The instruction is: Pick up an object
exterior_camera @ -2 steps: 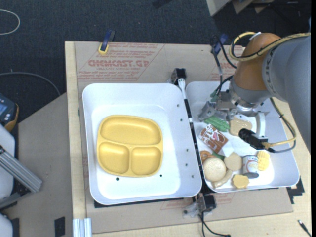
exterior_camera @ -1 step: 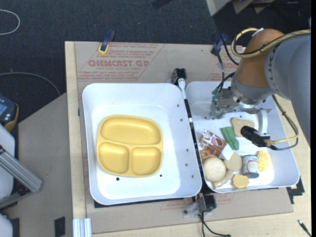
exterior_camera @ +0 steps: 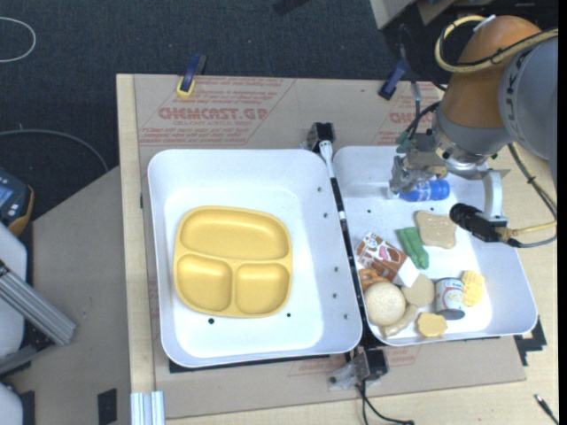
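Two white bins (exterior_camera: 159, 180); one yellow divided plate (exterior_camera: 233, 260); one small can (exterior_camera: 450, 297); one green pod (exterior_camera: 412, 245).

A robotics lab: clamped bench (exterior_camera: 221, 113), white bins (exterior_camera: 164, 237), trailing cables (exterior_camera: 27, 135).

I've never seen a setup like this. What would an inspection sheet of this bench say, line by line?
Surface: brown board bearing two white bins, left bin and right bin.
Job's things: blue object, green piece, small can, round bun, snack packet, all in the right bin.
Clutter: yellow divided tray in the left bin.
Grippers: pincer low over the blue object; grip unclear.
Cables: yellow cable looping along the arm.
Surroundings: dark floor.
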Robot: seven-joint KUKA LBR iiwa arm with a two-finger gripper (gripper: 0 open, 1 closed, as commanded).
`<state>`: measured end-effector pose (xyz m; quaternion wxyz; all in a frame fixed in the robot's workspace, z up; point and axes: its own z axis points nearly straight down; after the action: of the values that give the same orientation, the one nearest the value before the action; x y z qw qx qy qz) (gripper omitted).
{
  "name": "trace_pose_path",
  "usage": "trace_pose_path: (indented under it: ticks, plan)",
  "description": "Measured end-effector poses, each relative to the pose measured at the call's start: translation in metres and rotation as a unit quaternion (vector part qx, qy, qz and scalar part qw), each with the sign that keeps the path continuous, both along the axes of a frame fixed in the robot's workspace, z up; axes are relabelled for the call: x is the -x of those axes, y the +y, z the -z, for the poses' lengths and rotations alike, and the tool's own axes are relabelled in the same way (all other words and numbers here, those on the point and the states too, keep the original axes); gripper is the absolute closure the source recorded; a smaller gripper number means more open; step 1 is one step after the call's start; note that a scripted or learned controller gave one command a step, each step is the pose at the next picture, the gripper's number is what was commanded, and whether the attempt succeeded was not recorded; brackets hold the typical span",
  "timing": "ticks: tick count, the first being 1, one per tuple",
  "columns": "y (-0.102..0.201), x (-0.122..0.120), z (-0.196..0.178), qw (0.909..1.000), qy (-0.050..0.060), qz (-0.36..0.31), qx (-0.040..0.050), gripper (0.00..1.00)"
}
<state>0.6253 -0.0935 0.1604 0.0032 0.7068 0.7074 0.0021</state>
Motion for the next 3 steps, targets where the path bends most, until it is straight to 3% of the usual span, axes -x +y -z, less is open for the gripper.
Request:
trace_pose_path:
  ticks: [2, 3]
  plan:
    - [0.0, -0.006, -0.066, 1.0, 0.001, 0.0, -0.0002, 1.0]
    - [0.044, 0.01, -0.072, 1.0, 0.005, -0.002, -0.0019, 1.0]
